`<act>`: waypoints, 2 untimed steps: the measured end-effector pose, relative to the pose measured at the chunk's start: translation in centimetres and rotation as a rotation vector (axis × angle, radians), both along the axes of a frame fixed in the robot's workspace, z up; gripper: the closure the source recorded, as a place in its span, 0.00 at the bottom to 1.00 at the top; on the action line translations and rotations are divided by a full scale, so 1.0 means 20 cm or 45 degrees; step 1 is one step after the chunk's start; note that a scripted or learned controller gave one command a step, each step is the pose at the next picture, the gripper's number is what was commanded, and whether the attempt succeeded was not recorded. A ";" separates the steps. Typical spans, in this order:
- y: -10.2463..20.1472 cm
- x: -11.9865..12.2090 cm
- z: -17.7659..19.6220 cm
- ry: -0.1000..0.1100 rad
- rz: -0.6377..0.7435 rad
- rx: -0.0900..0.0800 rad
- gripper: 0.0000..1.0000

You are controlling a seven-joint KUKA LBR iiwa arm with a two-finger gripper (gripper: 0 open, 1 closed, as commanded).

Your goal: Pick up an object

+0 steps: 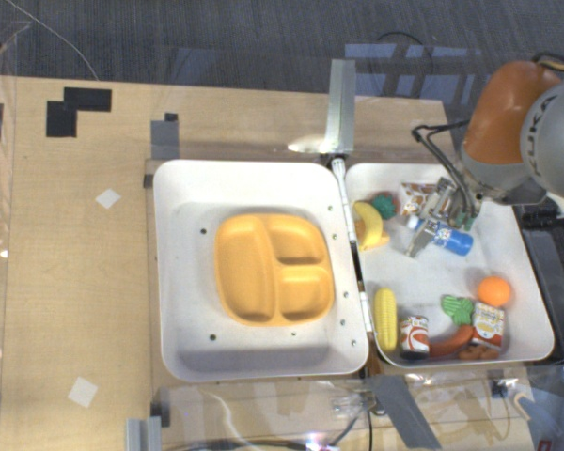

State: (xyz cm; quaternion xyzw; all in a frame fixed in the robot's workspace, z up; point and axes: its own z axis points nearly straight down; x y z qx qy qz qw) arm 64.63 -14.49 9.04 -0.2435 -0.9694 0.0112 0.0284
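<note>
Two white bins (169, 252): yellow tray (273, 269) left, toy food right under tool (430, 224), grip unclear.

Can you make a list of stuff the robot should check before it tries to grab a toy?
1. Gripper is over the right bin, where the toys lie: ok.
2. A toy sits close to the gripper: ok, the blue cylinder lies right beside it.
3. Fingers are open enough to fit around the toy: cannot tell, too small and cluttered.
4. Gripper holds nothing so far: cannot tell, though nothing shows between its fingers.
5. Neighbours leave room: not ok, a crinkly packet lies close against the gripper.
6. Other toys are out of the way: ok, the orange ball and corn cob lie apart, nearer the front.
</note>
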 end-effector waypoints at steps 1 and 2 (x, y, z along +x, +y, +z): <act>0.04 -0.08 -0.01 -0.063 -0.286 0.001 0.00; 0.20 -0.15 0.00 -0.089 -0.324 -0.002 0.00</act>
